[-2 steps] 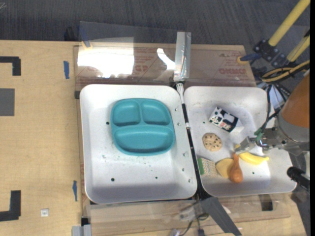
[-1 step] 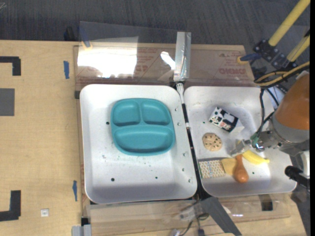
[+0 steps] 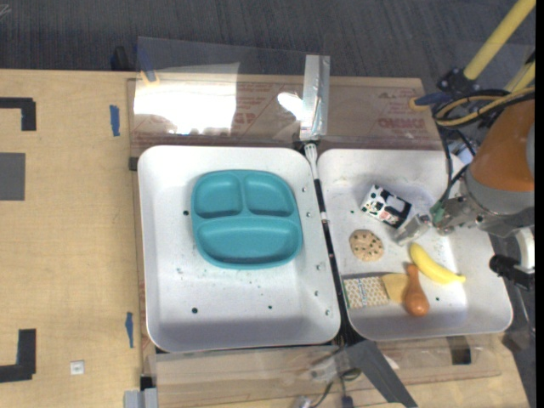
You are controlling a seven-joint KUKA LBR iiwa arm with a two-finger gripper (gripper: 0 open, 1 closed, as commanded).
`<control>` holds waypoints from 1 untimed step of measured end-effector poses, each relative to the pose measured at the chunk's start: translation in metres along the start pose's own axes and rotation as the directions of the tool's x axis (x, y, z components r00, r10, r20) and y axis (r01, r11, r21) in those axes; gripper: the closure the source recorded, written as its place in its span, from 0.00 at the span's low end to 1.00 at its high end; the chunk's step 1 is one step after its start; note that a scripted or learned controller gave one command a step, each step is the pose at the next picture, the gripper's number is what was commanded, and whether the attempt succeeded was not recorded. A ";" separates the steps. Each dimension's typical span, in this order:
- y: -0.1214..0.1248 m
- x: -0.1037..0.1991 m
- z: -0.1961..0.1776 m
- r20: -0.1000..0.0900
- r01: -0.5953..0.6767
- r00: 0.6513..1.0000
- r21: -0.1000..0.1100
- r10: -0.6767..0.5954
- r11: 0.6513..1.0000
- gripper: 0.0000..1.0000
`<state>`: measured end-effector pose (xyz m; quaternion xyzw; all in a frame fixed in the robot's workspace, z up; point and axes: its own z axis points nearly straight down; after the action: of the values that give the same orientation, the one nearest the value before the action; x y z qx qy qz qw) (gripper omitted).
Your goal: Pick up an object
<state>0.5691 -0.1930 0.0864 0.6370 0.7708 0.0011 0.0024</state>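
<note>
bright, even overhead light across the bench — whites of the bins [image 3: 161,313] near blown out. strong glare on the clear plastic sheet [image 3: 195,100] behind the left bin, w/ a hot streak on the foil tape strip [image 3: 315,92]. shadows soft & short, e.g. under the teal tray [image 3: 246,219]. focus fair mid-frame; arm [image 3: 510,155] at right a bit soft — slight softness in corners too.

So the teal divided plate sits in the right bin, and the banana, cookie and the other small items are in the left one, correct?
No, the bins are swapped. The camera view shows the teal divided plate in the left bin, while the banana, cookie and the other small items lie in the right bin.
</note>
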 end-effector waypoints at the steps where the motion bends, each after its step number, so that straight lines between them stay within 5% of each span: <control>1: -0.054 0.003 -0.001 -0.002 -0.013 1.000 0.002 0.013 1.000 0.00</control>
<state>0.5156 -0.2003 0.0869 0.6418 0.7668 0.0010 0.0011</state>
